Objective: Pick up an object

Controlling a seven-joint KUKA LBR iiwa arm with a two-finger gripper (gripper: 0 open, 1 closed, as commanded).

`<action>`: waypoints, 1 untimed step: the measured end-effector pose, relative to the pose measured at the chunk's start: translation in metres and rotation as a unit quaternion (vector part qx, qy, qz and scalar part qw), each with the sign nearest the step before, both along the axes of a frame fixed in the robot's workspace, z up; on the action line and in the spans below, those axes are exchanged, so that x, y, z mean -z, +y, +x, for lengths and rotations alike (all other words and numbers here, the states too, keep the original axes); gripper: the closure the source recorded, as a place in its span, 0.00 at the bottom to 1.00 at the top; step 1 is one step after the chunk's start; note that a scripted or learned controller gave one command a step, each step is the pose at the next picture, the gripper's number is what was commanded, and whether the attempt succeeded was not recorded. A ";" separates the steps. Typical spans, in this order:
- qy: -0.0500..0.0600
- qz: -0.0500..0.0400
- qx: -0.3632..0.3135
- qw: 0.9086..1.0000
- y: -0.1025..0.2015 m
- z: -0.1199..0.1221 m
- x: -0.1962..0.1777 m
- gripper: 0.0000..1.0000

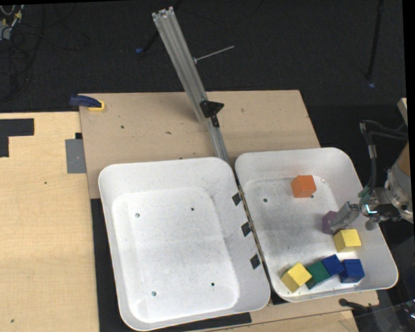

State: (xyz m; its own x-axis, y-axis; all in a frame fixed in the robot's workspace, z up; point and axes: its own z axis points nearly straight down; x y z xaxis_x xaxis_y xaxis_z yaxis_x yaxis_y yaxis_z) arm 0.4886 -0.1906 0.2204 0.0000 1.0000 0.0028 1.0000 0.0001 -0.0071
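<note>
Gripper (350,213) reaches over the right bin's (284,166) right rim, low over the floor; can't tell how it's set from this angle. Purple block (329,223) sits touching the tip, toward the bin's right edge; whether it's actually grasped, can't tell. Yellow block (348,240) just below it, near the right wall. Orange block (303,186) alone toward the far edge, free floor all round it. Crowded near edge: second yellow block (295,276), green block (317,273), two blue blocks (332,263) (352,270) bunched touching toward the near-right corner. Bin's left half is bare floor; left bin (125,183) shares the inner rim. No readable labels or writing anywhere.
</note>
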 end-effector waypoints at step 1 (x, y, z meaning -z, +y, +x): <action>-0.002 -0.001 0.001 1.000 -0.001 0.001 -0.002 0.00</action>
